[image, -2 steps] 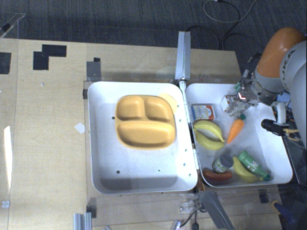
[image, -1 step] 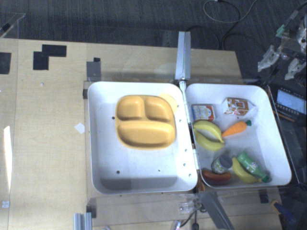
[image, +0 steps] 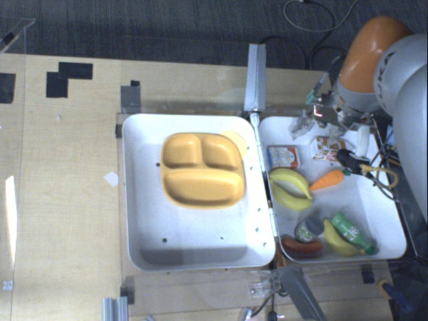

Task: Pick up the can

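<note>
Camera view, read from left to right. Far off to one side of the gripper: the left bin (image: pixel 134 199), with a yellow tray (image: pixel 202 169) inside (not part of the job). Next, the right bin (image: pixel 394 246), quite crowded. Close to the gripper, a small packet (image: pixel 282 156); farther out, a banana (image: pixel 291 187) and a carrot (image: pixel 328 179). At the end of the bin away from the gripper: the can (image: pixel 309 229), standing up, round top facing the camera. Touching a red thing (image: pixel 301 247) on one side, packed close to a green bottle (image: pixel 351 233) on the other. Last, the gripper (image: pixel 319 118), up at the bin's top edge. Cannot tell if open or closed, or if holding anything. Probably needs to go down the picture, over the banana and carrot, and a little left, then straight down onto the can.
</note>
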`<state>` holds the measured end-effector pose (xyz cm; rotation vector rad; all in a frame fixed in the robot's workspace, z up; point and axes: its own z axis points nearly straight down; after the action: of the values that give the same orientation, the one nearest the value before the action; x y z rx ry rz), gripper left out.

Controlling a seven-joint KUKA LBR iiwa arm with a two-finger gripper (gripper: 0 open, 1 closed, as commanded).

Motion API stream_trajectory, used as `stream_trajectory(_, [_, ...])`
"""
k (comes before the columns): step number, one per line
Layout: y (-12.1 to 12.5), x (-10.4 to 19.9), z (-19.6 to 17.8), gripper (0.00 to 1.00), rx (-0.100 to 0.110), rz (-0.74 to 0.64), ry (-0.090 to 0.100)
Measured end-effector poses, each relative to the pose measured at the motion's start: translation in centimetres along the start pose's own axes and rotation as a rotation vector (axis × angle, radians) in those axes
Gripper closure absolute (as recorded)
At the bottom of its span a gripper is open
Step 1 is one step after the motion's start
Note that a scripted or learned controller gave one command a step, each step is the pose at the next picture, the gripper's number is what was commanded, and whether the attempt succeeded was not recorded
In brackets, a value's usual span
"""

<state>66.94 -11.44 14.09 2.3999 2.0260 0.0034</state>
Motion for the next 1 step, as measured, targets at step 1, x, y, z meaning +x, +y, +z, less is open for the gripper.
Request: stream_trajectory(1, [0.42,0.45,2.25,0.0,-0.014,0.261,0.002])
